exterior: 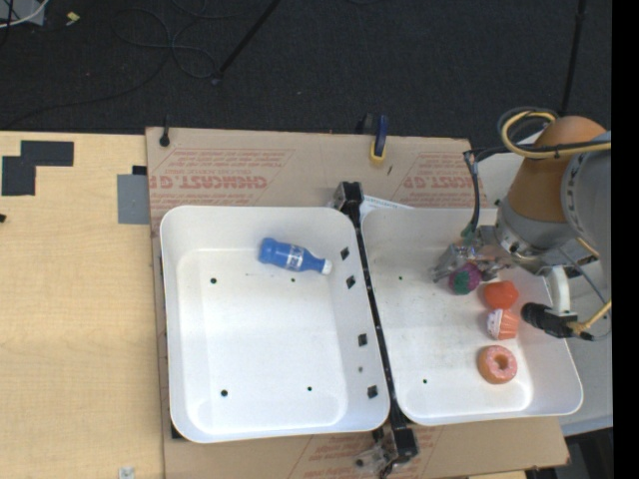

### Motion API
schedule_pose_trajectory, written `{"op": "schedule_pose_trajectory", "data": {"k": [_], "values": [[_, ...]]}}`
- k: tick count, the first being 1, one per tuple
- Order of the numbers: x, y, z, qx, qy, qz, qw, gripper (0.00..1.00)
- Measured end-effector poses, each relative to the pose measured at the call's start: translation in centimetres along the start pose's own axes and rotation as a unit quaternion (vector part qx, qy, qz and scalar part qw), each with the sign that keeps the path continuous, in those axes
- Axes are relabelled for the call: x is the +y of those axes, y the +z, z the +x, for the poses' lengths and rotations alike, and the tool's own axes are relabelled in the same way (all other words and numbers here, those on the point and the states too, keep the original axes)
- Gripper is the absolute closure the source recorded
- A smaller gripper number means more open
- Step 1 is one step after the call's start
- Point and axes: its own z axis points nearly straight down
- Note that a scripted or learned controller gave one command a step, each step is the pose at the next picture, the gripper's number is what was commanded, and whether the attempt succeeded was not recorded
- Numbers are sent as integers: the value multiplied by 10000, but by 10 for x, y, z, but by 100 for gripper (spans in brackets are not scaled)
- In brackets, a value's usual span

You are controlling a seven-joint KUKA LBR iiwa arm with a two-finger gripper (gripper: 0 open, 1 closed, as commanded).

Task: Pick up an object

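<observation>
Green-and-purple toy (461, 280) lies in the right bin (429, 387), far side, under the gripper (467, 259); whether the jaws are spread or pinching it, I cannot tell. Best to settle squarely over it, clear of the orange pieces (498, 294) beside. Cardboard (220, 173) lettering reads upside down, illegible.

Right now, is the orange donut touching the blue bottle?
Apart. The camera view shows the blue bottle lying in the left bin and the orange donut in the right bin.
</observation>
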Motion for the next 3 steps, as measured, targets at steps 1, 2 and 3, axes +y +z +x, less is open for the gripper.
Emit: {"op": "schedule_pose_trajectory", "data": {"k": [1,2,3], "values": [[-2,-10,-1,2,6,22,10000,100],[24,-3,80,-4,-17,-20,10000,100],[24,-106,136,8,-11,-25,10000,100]]}}
